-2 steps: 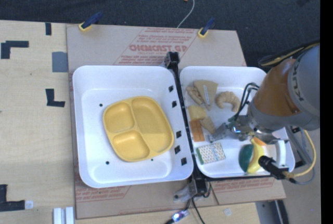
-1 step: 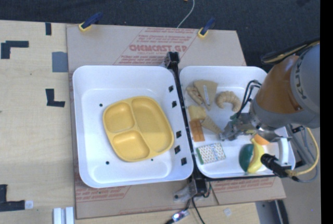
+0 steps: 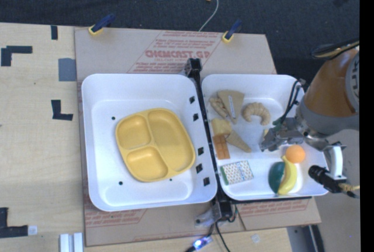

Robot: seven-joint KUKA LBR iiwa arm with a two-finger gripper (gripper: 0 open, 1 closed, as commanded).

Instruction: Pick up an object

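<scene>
Two white bins (image 3: 93, 128) | red cardboard print, illegible to me | end effector (image 3: 273, 141): grip state I cannot tell | smooth orange ball (image 3: 295, 154) just beside it | curved croissant (image 3: 257, 111) near | yellow three-compartment plate (image 3: 155, 144) well apart.

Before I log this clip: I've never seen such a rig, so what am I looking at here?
One camera looks down at a slant on a bench with two white bins. The left bin holds a yellow divided plate. The right bin holds toy food: a croissant, an orange ball, a banana, and some tan pieces. The grey and orange machine at the right is a robot arm; its gripper sits low in the right bin, near the orange ball. The picture does not show anything held.
</scene>
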